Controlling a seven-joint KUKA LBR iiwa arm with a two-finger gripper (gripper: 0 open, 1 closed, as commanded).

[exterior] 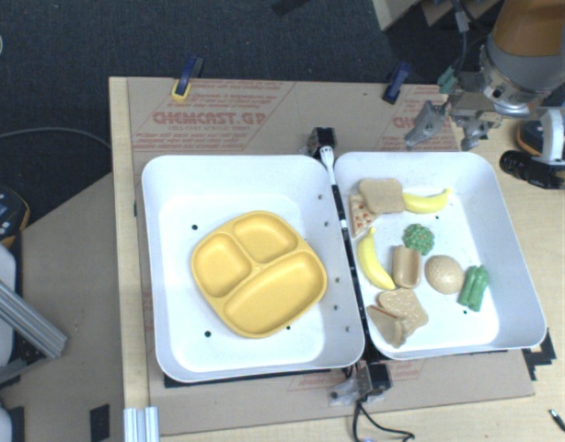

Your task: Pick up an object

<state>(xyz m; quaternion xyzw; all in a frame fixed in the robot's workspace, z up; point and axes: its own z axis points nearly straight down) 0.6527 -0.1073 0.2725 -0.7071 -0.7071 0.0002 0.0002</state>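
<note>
- End effector (451, 125) hangs above the far rim of the right bin (517, 274), at the upper right. Its two fingers are spread apart, nothing between them.
- Right bin holds the toy food: a small banana (425, 201) near the far side, a bread slice (381, 195) just beside it, a larger banana (373, 261) along the left wall.
- Broccoli (418, 238) sits mid-bin; a tan egg-like piece (443, 273) and a green vegetable (473, 286) lie to its right and nearer.
- More bread pieces (398, 314) rest at the near edge.
- Left bin (163, 247) carries a yellow divided plate (257, 272), three compartments.
- Both bins sit on the cardboard-covered counter (227, 113).
</note>
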